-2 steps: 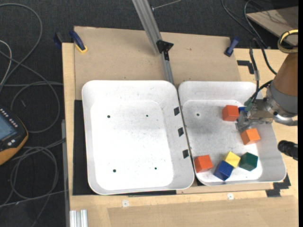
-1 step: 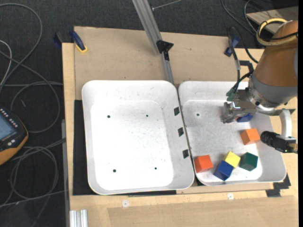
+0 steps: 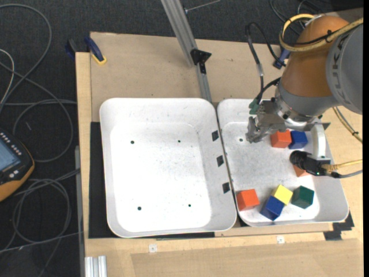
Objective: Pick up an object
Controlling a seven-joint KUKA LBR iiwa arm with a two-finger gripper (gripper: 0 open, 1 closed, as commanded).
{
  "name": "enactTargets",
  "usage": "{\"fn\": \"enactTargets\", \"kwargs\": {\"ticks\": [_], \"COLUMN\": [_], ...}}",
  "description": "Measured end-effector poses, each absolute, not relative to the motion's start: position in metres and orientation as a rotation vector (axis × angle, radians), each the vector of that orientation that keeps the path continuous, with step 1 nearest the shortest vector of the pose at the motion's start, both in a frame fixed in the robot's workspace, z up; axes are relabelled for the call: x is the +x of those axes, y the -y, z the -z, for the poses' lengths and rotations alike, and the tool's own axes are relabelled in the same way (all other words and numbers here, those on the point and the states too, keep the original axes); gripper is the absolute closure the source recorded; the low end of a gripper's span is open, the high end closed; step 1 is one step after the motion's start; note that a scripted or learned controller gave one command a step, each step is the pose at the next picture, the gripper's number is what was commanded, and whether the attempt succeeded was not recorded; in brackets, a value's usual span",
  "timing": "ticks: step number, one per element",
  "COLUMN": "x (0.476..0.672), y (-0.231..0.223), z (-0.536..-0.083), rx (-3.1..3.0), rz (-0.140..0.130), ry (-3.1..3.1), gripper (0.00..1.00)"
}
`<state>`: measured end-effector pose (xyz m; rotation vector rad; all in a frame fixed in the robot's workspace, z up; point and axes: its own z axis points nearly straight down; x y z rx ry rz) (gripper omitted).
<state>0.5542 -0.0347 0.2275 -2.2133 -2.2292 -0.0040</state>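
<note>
Camera view: I look down at a slant on the wooden bench [image 3: 144, 56] with two white bins side by side.
Left bin [image 3: 164, 166]: I see only small dark dots and fine specks on its floor.
Right bin [image 3: 259, 172]: all the blocks lie here, and the arm works above its far half.
Arm [image 3: 323, 56]: it comes in from the right, grey with the orange band, and hangs over the far right corner of the right bin.
Gripper [image 3: 256, 133]: it is low over the far part of the right bin, near the wall shared with the left bin; I cannot tell how its fingers stand, and I see no block in it.
Orange block near gripper [image 3: 281, 138]: it lies just beside the gripper, toward the right edge of the bin.
Blue block near gripper [image 3: 298, 137]: touching or almost touching this orange block, on its right side.
Orange block in front [image 3: 248, 198]: near the front edge of the right bin, close to the shared wall.
Blue block in front [image 3: 271, 208]: at the front edge, to the right of that orange block.
Yellow block [image 3: 282, 194]: it touches the front blue block, a little behind it.
Green block [image 3: 302, 197]: just beside the yellow block, toward the front right corner.
Black cable piece [image 3: 305, 161]: it hangs from the arm over the right side of the bin, partly hiding something orange under it.
</note>
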Motion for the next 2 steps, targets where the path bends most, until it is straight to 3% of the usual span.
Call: {"fn": "enactTargets", "kwargs": {"ticks": [1,2], "x": [0.568,0.596], "y": [-0.015,-0.074], "z": [-0.241,-0.241], "rx": [-2.214,-2.213], "rz": [0.006,0.006], "ry": [2.229,2.23], "gripper": [1.0,1.0]}}
